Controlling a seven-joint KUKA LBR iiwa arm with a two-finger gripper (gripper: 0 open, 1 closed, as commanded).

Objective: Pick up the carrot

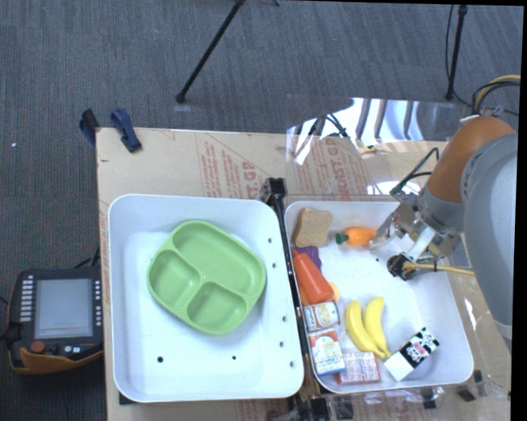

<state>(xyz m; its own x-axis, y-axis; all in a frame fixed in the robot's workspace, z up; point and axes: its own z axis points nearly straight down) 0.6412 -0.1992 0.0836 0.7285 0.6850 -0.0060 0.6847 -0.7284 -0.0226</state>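
Note:
A small orange carrot (pixel 360 236) with a green stem end lies near the back of the right bin (pixel 442 294), just right of a bread slice. My gripper (pixel 399 246) hangs low over the bin immediately to the right of the carrot, close to its tip. The carrot rests on the bin floor, and nothing shows in the gripper's grasp.
The right bin also holds a bread slice (pixel 312 226), an orange bottle (pixel 312 279), two bananas (pixel 367 325), small cartons (pixel 326 337) and a cow-patterned box (pixel 414 350). A green divided plate (pixel 207 277) sits in the left bin (pixel 121 330). A tablet pendant (pixel 59 317) lies at the far left.

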